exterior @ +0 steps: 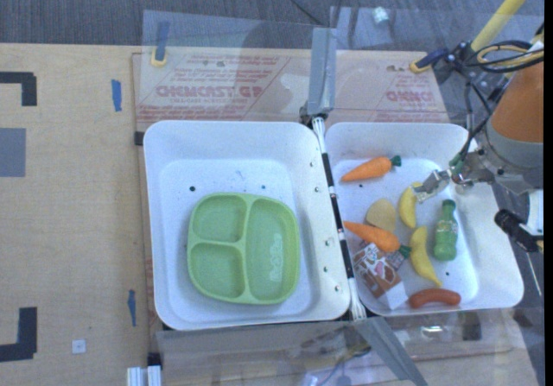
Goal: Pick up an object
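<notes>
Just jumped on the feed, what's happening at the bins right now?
The arm reaches in from the right, its tool low over the right bin, by the upper banana and the green bottle. Two carrots, a second banana, a sausage and a carton also lie there. The green divided plate sits in the left bin.

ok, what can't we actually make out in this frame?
- Pincer: too small and blurred in the camera view to tell whether it is open or shut, or touching the upper banana.
- Arm: cut off by the right edge.
- Carton: label print too small to read; the lower carrot overlaps its top.
- Green plate: the pale mark in its large compartment is too faint to identify.
</notes>
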